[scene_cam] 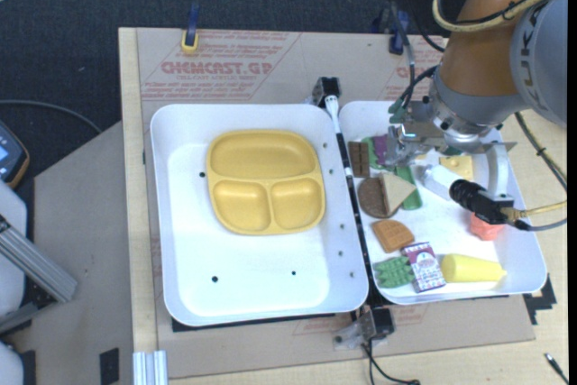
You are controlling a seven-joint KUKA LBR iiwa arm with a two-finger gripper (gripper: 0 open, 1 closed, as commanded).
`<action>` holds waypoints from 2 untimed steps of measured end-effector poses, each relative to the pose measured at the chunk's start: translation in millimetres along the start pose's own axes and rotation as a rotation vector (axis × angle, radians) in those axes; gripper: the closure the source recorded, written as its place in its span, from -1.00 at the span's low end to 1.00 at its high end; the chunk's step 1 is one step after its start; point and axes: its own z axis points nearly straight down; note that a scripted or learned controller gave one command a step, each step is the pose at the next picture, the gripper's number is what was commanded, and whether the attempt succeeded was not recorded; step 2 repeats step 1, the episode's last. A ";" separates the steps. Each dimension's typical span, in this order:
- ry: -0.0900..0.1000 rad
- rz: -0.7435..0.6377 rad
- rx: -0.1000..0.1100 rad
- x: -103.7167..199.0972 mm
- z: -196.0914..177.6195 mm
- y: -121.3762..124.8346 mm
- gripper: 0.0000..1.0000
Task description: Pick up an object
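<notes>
A bench covered with a brown cardboard sheet [270, 68] carries two shallow white bins side by side, seen from above at a slant.

The left bin [180, 221] holds a yellow divided plate [266, 180] with one long compartment at the back and two smaller ones in front. It lies flat in the bin's upper half, with bare white floor in front of it.

The right bin [532, 270] is crowded with small toy food. Along its left side, from back to front, lie a dark chocolate bar [359, 158], a brown oval piece [371, 197] with a pale wedge [397, 191] just beside it, and an orange-brown cracker-like piece [393, 234]. At the front edge a green leafy piece [391, 271] touches a small purple-and-white carton [424, 267], and a yellow block [472, 268] lies just right of the carton. A red piece [487, 227] sits near the right wall, partly under a black fitting.

The grey arm [491, 41], with its orange band, reaches in from the right. Its gripper [416, 160] hangs over the back of the right bin, above a purple and green piece [389, 151]. Whether the fingers are apart or together cannot be told, and nothing is seen held.
</notes>
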 end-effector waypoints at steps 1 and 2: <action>-0.002 -0.002 -0.005 3.1 4.5 8.3 1.00; -0.002 -0.002 -0.005 3.1 4.5 8.3 1.00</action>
